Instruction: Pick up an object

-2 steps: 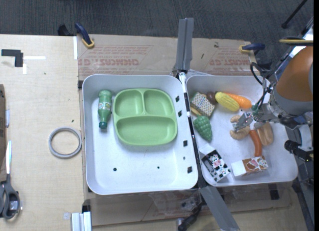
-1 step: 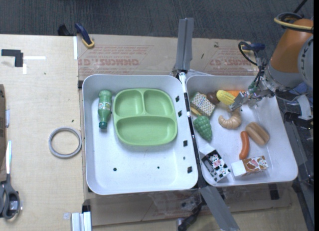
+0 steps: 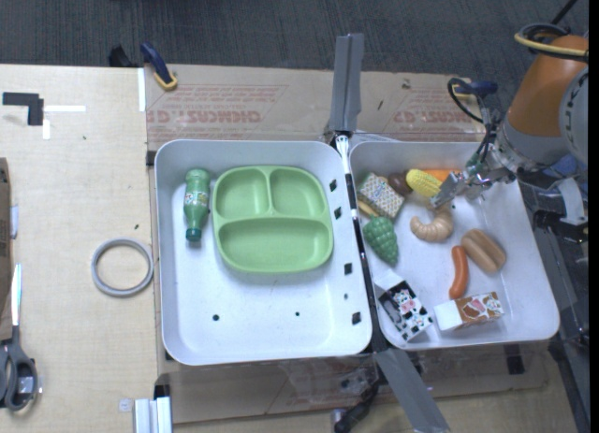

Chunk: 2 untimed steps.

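I was at the reaching step, my claw [image 3: 451, 190] low over the right bin [image 3: 533, 314] just beside the corn [image 3: 423, 181], its spread untellable; next I judged I must settle squarely over the corn and close.

My one camera hung above the bench, looking down aslant on both bins [image 3: 253, 347]; the arm [image 3: 547, 94] entered from three o'clock.
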Each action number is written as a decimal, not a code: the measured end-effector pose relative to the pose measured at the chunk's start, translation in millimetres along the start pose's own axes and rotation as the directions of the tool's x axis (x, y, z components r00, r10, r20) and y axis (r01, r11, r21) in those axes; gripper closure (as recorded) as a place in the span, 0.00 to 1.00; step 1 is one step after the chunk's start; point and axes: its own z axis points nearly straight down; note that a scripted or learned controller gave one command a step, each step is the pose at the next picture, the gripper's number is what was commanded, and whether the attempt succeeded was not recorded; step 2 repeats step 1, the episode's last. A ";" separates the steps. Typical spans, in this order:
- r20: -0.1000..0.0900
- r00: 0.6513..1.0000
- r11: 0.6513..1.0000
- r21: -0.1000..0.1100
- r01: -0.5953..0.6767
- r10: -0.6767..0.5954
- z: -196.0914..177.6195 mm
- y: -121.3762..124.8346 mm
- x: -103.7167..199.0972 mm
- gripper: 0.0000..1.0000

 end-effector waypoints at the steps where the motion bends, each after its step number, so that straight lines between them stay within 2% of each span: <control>1: 0.014 0.986 0.986 0.011 0.165 -0.165 2.2 23.9 48.7 0.00; 2: 0.014 0.986 0.986 0.011 0.165 -0.165 2.2 23.9 48.7 0.00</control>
